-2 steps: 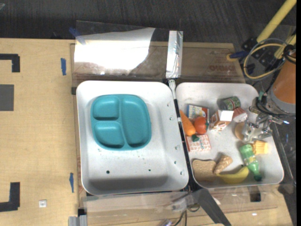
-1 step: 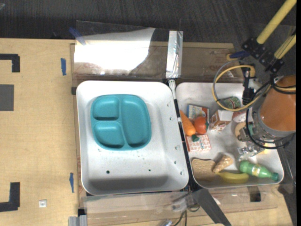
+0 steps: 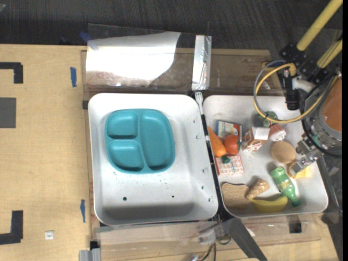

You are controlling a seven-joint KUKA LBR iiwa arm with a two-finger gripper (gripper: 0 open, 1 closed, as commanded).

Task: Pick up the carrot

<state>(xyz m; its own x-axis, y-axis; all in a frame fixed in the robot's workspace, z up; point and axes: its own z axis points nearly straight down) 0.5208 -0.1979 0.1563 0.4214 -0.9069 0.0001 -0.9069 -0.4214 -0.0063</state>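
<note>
Right bin [image 3: 321,200], nearest edge: one banana [image 3: 269,203], one slice of bread [image 3: 235,192], one tan pastry [image 3: 258,187], one green bottle [image 3: 286,185]. Beyond these: one printed card [image 3: 230,165], one brown round item [image 3: 283,151]. One carrot [image 3: 216,144], orange, lies against this bin's left wall, touching one red tomato [image 3: 232,144]. Farther back: two small cartons [image 3: 228,128] [image 3: 252,140]. Left bin [image 3: 147,200]: one teal three-compartment tray [image 3: 140,140]. Gripper [image 3: 308,155] over the right bin's right rim; state of the fingers cannot be told.

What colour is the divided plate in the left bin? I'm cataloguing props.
Teal, seen clearly in the camera view: divided plate.
</note>
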